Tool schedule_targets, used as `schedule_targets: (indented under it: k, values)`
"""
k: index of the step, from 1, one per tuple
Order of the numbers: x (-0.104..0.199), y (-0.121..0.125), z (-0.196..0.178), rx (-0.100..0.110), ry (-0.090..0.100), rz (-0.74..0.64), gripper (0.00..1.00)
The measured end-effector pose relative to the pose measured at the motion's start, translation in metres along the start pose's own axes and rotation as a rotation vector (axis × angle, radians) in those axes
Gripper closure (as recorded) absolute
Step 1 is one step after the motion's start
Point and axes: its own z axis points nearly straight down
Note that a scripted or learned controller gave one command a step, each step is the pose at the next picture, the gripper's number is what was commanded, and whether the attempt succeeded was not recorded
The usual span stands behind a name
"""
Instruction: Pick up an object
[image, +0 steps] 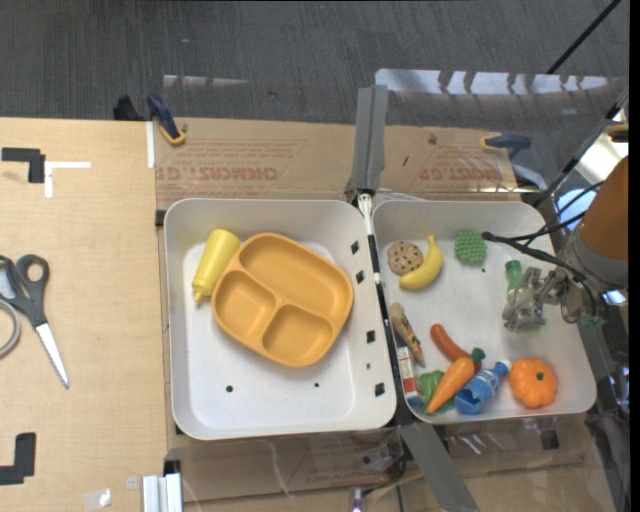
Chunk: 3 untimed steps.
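Note:
The right bin (470, 300) holds several toy foods: a cookie (404, 257), a banana (425, 268), a green bumpy ball (470, 247), a red sausage (449, 342), a carrot (451, 384), a blue bottle (482, 390) and an orange pumpkin (532, 383). My gripper (524, 308) hangs low over the right side of this bin, above the pumpkin and right of the banana. A small green piece (513, 272) shows just above the gripper. Nothing is visibly held between its metal parts.
The left bin (200, 380) holds a yellow divided tray (278, 298) and a yellow bottle (213, 262) beside it. A brown stick-like item (406, 333) lies at the right bin's left wall. Scissors (35, 310) rest on the bench at far left. Black cables (520, 240) cross above the gripper.

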Motion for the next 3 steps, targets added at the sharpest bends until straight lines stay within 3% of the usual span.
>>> schedule_targets:
  k: [1,2,3]
  values:
    - [0.0,0.0,0.0,0.0,0.0,0.0,0.0]
    - [-0.002,0.001,-0.01,0.001,-0.005,-0.002,1.0]
    - [-0.002,0.001,-0.01,0.001,-0.005,-0.002,0.0]
